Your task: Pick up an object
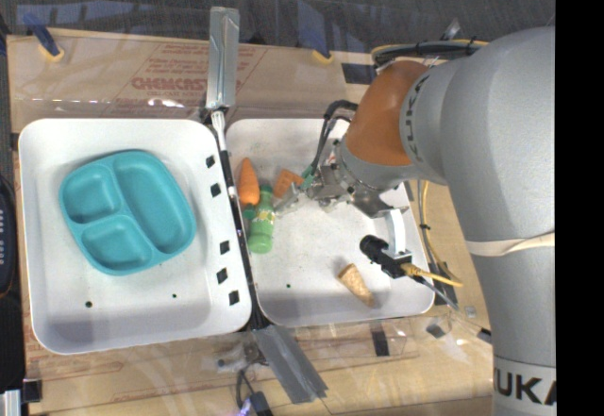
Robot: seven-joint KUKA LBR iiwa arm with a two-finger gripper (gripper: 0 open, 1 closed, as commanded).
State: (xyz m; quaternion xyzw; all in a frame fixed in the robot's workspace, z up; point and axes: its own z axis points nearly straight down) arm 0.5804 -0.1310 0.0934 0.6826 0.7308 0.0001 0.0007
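Close at the tip of the tool (300, 192), in the upper left part of the right bin (311, 263): a small orange chunk (288, 180), blocky and matte, with something of a toy-food look. Possibly touching the tool, though too blurred and crowded there to settle. Cannot tell whether the tool is wide, narrow or clamped on anything. Just left of the chunk, against the bin's left wall: a carrot (247, 186), orange, smooth, tapered, lying roughly lengthwise along the wall. Directly below the carrot and touching it: a green piece (260, 225), short, rounded, glossy like plastic. Well apart, toward the bin's lower edge: a tan cone (357, 282), ridged and dull, on its side. In the left bin (57, 310): a teal plate (127, 211), rounded at the corners, moulded into three compartments, smooth and faintly shiny. Both bins shallow, white, hard plastic, side by side on the bench (113, 65). Reaching in from the right: the grey arm (491, 169), satin-smooth, with an orange band (382, 122) above the wrist.
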